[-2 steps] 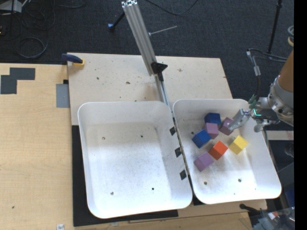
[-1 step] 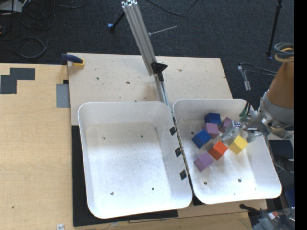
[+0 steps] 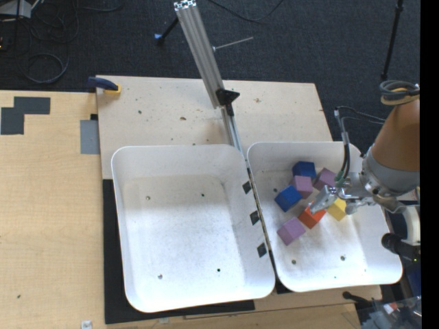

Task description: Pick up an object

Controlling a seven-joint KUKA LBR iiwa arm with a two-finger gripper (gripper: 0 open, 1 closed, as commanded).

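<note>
Gripper (image 3: 328, 201) hangs over the red block (image 3: 312, 217) mid right bin (image 3: 357, 276) (opening: cannot tell, nothing visibly held); block looks light, rigid, best pinched across flat opposite faces, purple block (image 3: 291, 230) touching

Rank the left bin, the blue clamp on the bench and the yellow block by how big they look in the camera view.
1. Left bin, by far the largest.
2. Blue clamp.
3. Yellow block.
The last two look close in size, and the gripper partly covers the block, so their order is unsure.
</note>
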